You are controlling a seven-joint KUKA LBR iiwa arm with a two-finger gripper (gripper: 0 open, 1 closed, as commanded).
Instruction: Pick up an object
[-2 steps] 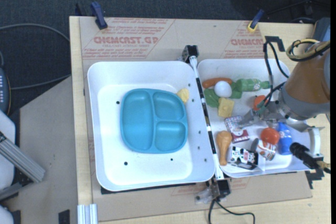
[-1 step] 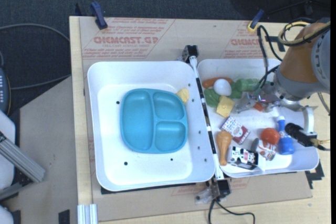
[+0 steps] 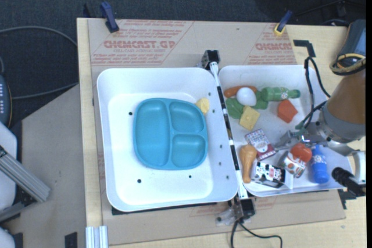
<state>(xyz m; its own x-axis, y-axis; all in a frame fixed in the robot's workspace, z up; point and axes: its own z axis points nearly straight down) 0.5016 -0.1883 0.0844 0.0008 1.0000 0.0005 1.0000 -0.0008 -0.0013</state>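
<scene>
Fingers' state: cannot tell, gripper buried low in right bin clutter, probably reaching for a pick. Red-white object lies at its 5 o'clock, blue bottle beside. Blue tray at 9 o'clock.
</scene>
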